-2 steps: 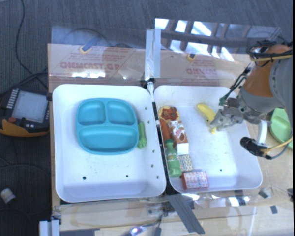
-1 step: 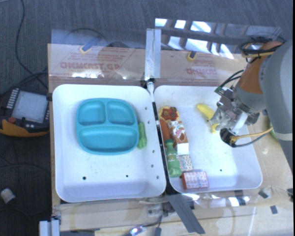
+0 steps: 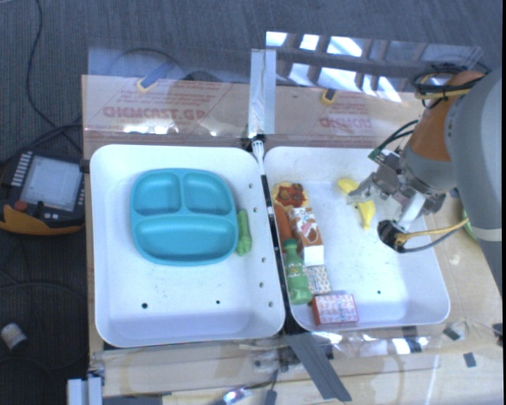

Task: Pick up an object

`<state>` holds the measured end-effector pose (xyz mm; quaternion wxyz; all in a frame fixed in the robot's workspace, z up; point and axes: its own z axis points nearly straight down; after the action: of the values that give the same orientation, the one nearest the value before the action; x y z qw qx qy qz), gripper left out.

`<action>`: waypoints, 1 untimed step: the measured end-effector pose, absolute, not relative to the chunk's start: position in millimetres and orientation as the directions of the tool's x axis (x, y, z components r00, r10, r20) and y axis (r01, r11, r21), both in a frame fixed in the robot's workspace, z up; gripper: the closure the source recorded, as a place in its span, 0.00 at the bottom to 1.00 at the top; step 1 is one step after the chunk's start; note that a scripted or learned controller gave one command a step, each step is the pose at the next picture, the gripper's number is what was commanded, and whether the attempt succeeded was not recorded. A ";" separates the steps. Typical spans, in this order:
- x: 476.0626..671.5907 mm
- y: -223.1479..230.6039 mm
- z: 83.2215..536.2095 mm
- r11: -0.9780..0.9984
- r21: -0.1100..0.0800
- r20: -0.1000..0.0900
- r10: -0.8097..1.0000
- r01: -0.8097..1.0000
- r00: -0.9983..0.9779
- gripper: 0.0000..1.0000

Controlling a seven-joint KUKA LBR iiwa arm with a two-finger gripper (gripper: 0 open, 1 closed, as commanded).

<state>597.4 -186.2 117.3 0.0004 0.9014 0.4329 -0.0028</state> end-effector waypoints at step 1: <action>595.6 -195.7 92.1 -0.555 0.001 0.007 0.832 0.832 0.555 0.00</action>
<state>595.6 -195.7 92.1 -0.0013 0.8817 0.4718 0.0032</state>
